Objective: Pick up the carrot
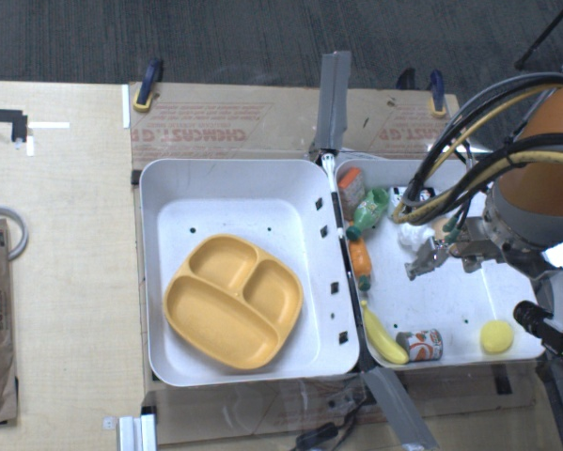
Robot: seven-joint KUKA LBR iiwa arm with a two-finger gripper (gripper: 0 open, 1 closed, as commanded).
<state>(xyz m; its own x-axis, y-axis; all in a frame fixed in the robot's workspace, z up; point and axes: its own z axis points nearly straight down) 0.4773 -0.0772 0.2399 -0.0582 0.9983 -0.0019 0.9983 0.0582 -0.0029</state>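
Orange is the colour I look for, and I find the carrot [360, 258] in the right bin [450, 289], lying right against its left wall, about halfway along that wall. Its green top [369, 209] points toward the far left corner of the bin, where a jar [351, 186] sits. A banana [383, 338] lies near the left wall too, down by the near edge, with a small can [420, 345] touching it and a yellow ball [496, 337] near the near right corner. The gripper [422, 266] hangs over the middle of this bin, apart from the carrot, and nothing is between its fingers. I cannot tell if it is open or closed, because the wrist and the cables hide too much. I think the step now is to move toward the left wall and come down on the carrot. To do it well, I want to grab the fat orange part, across its short way, not the soft green top. The wall is very close, so one finger may bump it. The left bin [168, 214] holds a yellow plate [234, 301], which I leave alone.
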